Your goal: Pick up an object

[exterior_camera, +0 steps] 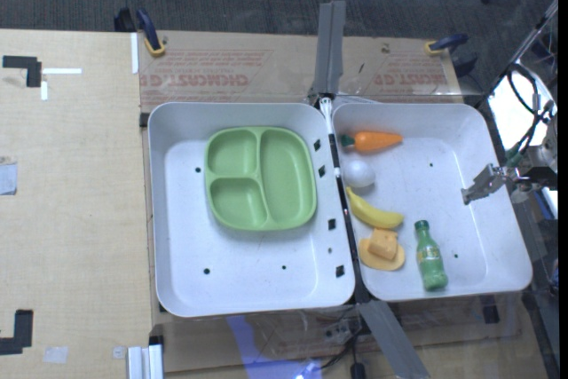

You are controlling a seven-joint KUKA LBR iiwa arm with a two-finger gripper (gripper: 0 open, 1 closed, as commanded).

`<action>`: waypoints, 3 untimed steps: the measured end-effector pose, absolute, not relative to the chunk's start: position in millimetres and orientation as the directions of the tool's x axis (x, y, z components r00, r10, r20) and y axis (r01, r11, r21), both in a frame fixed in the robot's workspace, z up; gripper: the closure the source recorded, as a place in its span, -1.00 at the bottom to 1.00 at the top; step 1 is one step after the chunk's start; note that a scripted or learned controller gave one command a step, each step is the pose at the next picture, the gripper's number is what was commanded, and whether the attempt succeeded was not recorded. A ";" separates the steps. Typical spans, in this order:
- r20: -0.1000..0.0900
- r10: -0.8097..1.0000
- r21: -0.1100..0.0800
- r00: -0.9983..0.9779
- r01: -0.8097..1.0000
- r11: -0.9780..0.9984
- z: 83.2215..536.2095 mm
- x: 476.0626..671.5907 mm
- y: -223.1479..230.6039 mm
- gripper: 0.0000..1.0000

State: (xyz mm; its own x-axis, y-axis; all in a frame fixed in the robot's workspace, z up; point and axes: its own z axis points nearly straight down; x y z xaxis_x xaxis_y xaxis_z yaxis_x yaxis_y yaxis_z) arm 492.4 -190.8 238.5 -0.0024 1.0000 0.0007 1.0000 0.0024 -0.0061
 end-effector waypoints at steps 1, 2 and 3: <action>0.002 1.000 -0.007 -0.023 1.000 0.023 104.2 476.5 -140.1 -1.00; 0.000 0.994 -0.004 -0.111 0.994 0.111 228.8 478.6 -155.8 -1.00; 0.002 0.996 -0.009 -0.087 0.996 0.087 132.7 488.8 -136.1 -1.00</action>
